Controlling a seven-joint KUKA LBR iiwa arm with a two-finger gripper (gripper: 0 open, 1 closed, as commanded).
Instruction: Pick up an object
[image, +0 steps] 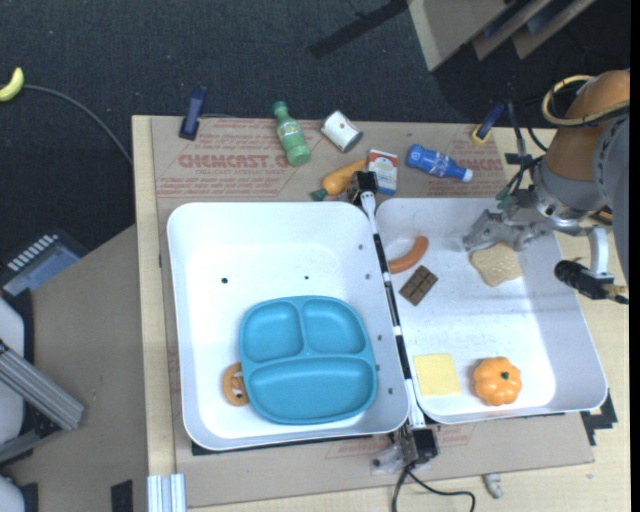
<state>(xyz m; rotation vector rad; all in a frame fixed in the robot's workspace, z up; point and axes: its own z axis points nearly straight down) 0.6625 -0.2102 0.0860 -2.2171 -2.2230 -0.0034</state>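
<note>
In the right bin lie a toast slice, a pink-orange sausage, a brown wafer, a yellow cheese square and a small orange pumpkin. My gripper hangs low over the far part of that bin, just above and left of the toast slice, close to its far edge. The grey arm with its orange band comes in from the upper right. Nothing shows in the gripper's grasp.
The left bin holds a blue divided plate with a small brown pretzel at its left. Behind the bins, on the board, lie a green bottle, a white can, a small carton and a blue bottle.
</note>
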